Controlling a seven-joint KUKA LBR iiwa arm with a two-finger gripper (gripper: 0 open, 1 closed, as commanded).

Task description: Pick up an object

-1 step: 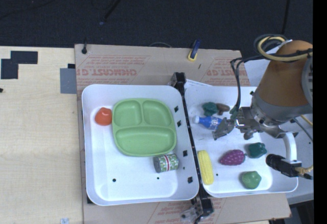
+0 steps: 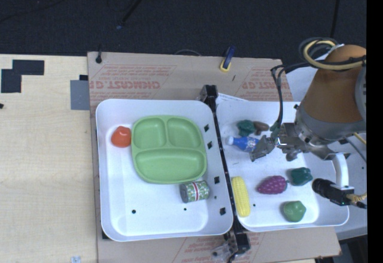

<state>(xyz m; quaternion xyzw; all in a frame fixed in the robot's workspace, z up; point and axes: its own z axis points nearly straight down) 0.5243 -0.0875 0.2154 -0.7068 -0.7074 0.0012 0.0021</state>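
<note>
My gripper [image 2: 261,150] hangs low over the middle of the right bin [image 2: 311,223]. Its tip sits at the right end of a small blue bottle with a white cap [image 2: 240,143], which lies on the bin floor. Whether the tip touches the bottle is unclear. A teal toy [image 2: 246,127] and a small brown piece [image 2: 261,126] lie just behind the bottle. In front of the gripper lie purple grapes [image 2: 272,184], a dark green vegetable [image 2: 300,176], a green pepper [image 2: 294,211] and a yellow corn cob [image 2: 240,196].
The left bin [image 2: 114,214] holds a green divided plate [image 2: 168,148], an orange cup [image 2: 121,136] at its left and a small patterned can [image 2: 195,191] in front. A black divider [image 2: 218,154] runs between the bins. The arm's orange band [image 2: 335,85] looms over the right bin's far right.
</note>
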